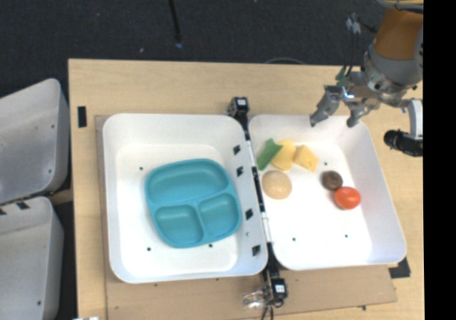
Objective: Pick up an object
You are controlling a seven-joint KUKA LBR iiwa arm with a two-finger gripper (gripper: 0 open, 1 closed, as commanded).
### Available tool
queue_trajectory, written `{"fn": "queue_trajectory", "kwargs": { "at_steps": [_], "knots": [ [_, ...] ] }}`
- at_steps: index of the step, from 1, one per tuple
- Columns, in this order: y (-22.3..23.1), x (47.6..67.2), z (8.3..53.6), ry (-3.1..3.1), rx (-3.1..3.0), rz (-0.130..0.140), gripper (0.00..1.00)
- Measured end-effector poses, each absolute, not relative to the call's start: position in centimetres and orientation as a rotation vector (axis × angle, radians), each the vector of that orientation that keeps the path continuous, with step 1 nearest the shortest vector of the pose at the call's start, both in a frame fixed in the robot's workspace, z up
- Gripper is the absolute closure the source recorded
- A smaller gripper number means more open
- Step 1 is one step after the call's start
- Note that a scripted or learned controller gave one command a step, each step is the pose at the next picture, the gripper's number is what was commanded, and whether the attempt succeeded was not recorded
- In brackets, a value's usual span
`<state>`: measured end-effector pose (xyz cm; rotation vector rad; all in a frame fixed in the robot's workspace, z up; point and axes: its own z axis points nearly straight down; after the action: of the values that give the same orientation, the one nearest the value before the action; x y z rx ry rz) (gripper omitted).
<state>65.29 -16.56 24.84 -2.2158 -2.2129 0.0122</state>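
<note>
The right bin (356, 240) holds a green piece (268, 153), two yellow pieces (285, 155) (308, 158), a beige round item (276, 184), a small brown round item (331, 180) and a red tomato-like ball (347, 198). My gripper (333, 116) hovers over the bin's far edge, above and behind the yellow pieces. Its two fingers (318, 112) are spread apart with nothing between them.
The left bin (121, 240) holds a teal divided plate (192, 202). A divider with black clips (252, 190) runs between the bins. The wooden bench (85, 90) surrounds them. White chair parts (28, 140) stand at the left.
</note>
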Motion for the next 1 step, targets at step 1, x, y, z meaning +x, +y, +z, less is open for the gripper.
{"fn": "queue_trajectory", "kwargs": {
  "at_steps": [1],
  "knots": [
    [-16.53,65.48,25.45,-2.221,-2.219,0.002,0.00]
  ]
}}
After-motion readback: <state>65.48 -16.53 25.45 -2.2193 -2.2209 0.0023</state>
